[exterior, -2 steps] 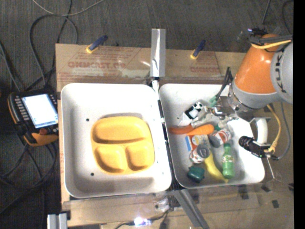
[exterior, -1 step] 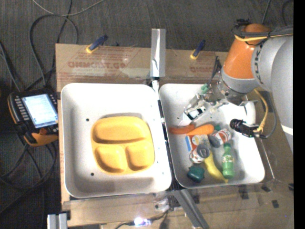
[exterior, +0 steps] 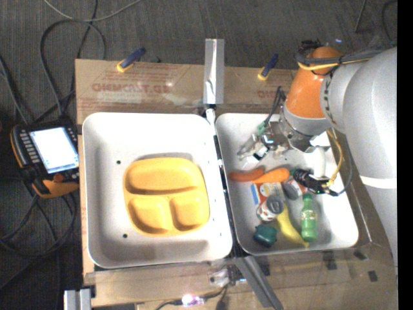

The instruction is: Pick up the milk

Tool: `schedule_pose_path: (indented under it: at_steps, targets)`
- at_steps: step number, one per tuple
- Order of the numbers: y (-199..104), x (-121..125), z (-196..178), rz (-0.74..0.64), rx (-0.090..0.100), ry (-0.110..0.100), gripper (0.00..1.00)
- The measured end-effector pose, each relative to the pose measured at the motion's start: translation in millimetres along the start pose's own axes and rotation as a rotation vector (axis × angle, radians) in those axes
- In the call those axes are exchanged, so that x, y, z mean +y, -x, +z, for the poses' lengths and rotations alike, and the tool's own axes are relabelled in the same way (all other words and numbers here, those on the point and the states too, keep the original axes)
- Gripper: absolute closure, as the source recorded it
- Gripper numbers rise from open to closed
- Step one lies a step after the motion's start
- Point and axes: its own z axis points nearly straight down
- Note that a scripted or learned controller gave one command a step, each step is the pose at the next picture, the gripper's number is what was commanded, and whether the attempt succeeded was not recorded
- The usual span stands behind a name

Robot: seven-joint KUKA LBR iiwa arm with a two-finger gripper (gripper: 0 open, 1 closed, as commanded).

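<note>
Gripper [exterior: 257, 144] sits in upper left part of the right bin [exterior: 348, 237], low over the bin floor; can't tell how it is set, too blurred and partly hidden by the wrist. Nothing visibly in it. Arm [exterior: 361, 108] comes in from the right edge, orange band [exterior: 306, 95] just above the wrist, upper right of frame.

Just below gripper: carrot [exterior: 258, 174] lying across the bin, roughly mid-frame right. Milk [exterior: 270, 194], small carton w/ orange-white label, lies just under the carrot, close to a grey round cap piece [exterior: 275, 206]. Further down: yellow banana [exterior: 287, 228], green bottle [exterior: 309, 218] beside it, dark teal item [exterior: 265, 234] at lower left of that bin.

Left bin [exterior: 103, 134] holds a yellow divided tray [exterior: 168, 194], centre-left. Handheld screen unit [exterior: 48, 150] at far left edge.
</note>
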Motion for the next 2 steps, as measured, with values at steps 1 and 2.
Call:
schedule_pose_path:
  at_steps: [1, 2]
  targets:
    - [0.9, -3.4, -8.2, 0.002, 0.003, -0.014, 1.00]
    - [-78.8, 16.1, -85.0, -0.035, 0.002, -0.006, 1.00]
